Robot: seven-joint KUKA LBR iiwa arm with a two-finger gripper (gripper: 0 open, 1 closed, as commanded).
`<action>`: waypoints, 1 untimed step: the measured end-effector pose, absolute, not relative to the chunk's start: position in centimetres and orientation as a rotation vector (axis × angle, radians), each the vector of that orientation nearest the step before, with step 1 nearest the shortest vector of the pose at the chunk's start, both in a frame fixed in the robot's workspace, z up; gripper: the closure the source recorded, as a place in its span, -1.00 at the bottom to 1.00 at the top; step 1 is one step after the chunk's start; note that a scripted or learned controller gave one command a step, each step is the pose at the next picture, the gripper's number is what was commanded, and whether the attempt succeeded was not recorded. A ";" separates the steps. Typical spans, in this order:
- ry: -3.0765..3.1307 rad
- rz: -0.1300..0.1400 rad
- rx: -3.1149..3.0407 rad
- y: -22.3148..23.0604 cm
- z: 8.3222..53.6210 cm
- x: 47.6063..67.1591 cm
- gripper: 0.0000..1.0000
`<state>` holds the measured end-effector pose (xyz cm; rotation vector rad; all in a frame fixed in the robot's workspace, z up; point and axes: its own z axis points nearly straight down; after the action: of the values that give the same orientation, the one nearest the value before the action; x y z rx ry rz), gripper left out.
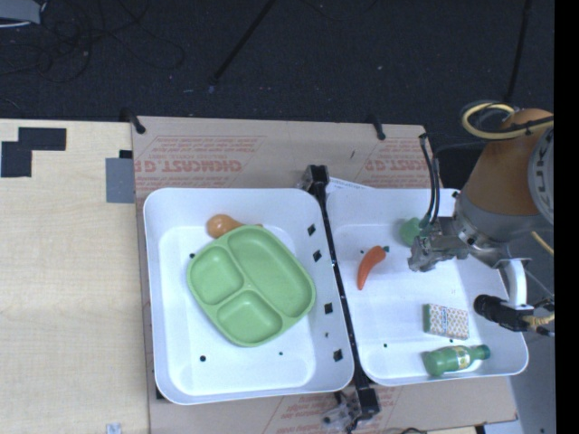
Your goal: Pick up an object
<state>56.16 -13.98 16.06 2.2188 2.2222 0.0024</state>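
Nearest to us, at the front edge of the right white plastic bin (398,373), we see a small green plastic bottle with a white label (455,359) lying on its side. Just behind it, near the bin's right edge, lies a small flat packet with a pale patterned face (447,320), tilted a little and apart from the bottle. Toward the middle of the same bin, closer to its left wall, rests an orange chilli-shaped toy with a green stem (370,266), lying at a slant.

The two-finger gripper (427,251) hangs over the back right part of this bin, between the orange chilli and the bin's right edge. We cannot tell how its fingers stand. A small green object (410,229) sits right beside it, partly hidden by it, and we cannot tell whether they touch.

In the left white plastic bin (181,369) we see a light green divided plate with three compartments (251,284) filling the centre. A small orange rounded object (220,225) peeks out at the plate's back edge, touching it.
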 end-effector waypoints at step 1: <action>2.220 0.003 2.218 -14.3 22.3 55.8 1.00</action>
<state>55.80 -14.31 22.30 2.2183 2.2201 0.0033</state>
